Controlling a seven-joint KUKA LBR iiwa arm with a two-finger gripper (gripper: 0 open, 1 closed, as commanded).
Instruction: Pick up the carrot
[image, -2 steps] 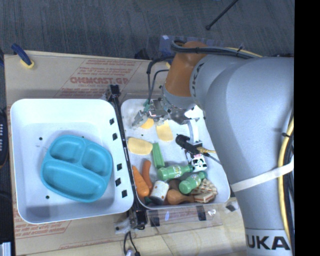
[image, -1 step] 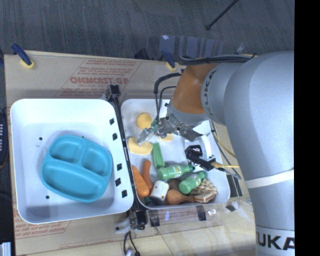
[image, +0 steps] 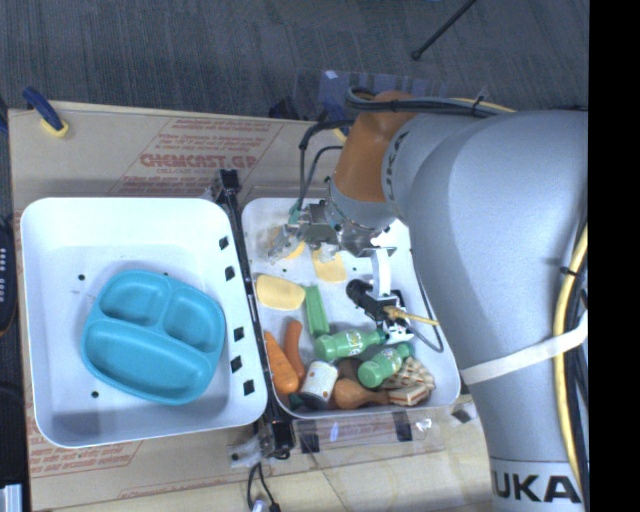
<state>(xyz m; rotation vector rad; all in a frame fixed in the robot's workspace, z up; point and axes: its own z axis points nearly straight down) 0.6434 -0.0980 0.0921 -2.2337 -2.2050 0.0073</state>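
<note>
Overhead, two shallow white bins sit side by side on a bench. On the left, the left bin (image: 40, 300) holds a light blue divided plate (image: 153, 335) lying flat. Moving right, the right bin (image: 262, 215) is crowded with toy food. Against its left wall, toward the near end, lies the carrot (image: 281, 364), an orange tapered piece angled along the wall, with a second orange piece (image: 293, 342) just beside it that may be another carrot. It looks like a small moulded toy, so it is probably light, stiff and somewhat smooth, not fragile; a grip across its thicker middle seems safest, though the bin wall on one side and its neighbour on the other leave little room. Beside these are a pale yellow piece (image: 279, 292), green bottles (image: 352, 345) and a white cup (image: 320, 380). Further right and toward the far end, the gripper (image: 322, 232) hangs over the far part of the same bin, below the arm's orange band (image: 365, 160). Whether it is spread or closed cannot be told, and nothing is visibly held. The carrot lies well apart from it, nearer the camera and slightly left. The grey arm (image: 500, 280) covers the right side.
</note>
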